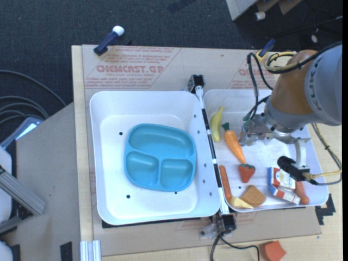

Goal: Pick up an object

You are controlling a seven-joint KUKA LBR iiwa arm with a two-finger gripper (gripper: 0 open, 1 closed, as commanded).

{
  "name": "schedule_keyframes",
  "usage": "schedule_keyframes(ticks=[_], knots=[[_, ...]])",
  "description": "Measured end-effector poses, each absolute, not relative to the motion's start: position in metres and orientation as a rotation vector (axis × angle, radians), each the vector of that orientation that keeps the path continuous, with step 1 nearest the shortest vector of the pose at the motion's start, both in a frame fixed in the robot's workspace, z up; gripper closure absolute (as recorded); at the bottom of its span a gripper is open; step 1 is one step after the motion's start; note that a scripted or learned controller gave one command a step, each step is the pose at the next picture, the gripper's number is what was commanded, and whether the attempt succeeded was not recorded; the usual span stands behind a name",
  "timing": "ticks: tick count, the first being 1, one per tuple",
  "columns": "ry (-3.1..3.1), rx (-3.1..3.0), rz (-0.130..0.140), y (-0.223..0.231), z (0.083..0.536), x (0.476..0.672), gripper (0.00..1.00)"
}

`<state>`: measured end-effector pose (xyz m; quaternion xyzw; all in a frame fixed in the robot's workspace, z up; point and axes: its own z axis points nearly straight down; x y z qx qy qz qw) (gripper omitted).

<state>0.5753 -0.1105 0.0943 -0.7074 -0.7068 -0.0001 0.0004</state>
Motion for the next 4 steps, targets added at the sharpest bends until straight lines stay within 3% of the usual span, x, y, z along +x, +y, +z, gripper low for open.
schedule_keyframes(ticks=[1, 2, 3, 4], knots=[[-2.220, -2.222, 0.000, -0.111, 0.094, 0.575, 0.00], [-2.221, -2.231, 0.003, -0.096, 0.086, 0.546, 0.00], [-2.220, -2.227, 0.001, -0.094, 0.095, 0.546, 1.00], [-2.222, -2.220, 0.000, -0.036, 0.210, 0.529, 1.00]])
